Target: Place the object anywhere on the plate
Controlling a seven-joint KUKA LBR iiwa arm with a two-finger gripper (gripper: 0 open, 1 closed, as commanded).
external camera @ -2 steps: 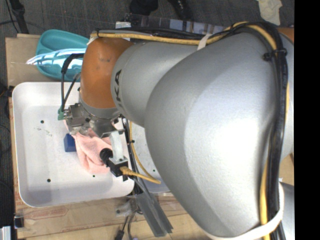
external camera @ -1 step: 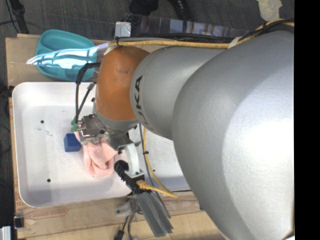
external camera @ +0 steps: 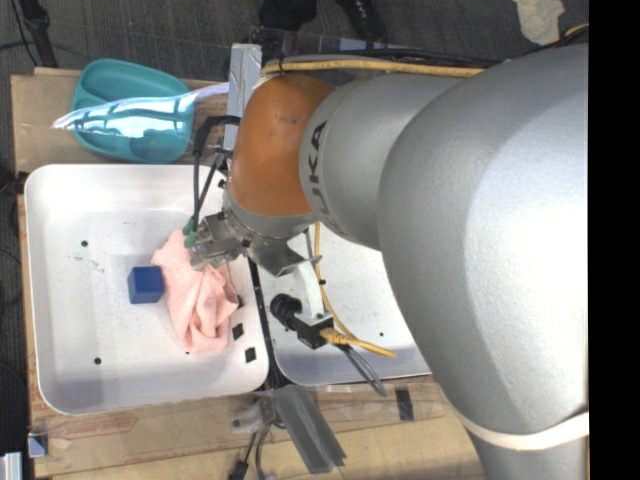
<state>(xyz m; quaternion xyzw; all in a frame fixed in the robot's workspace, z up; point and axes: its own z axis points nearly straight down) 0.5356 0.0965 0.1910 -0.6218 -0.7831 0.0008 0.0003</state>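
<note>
Camera view from above, end effector (external camera: 203, 243) hovering over pink cloth (external camera: 200, 298) in left bin (external camera: 60, 268), grip state impossible to tell, blue cube (external camera: 146, 284) sitting beside cloth.

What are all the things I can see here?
Block: one, blue, in the left bin, beside the cloth.
Cloth: one, pink, crumpled in the left bin.
Scoop: one, teal, on the bench behind the left bin.
Bins: two, white, side by side; left, right.
Rag: one, pale, on the floor, top right.
Arm: one, grey with an orange band.
Claw: one, over the cloth's upper edge.
</note>
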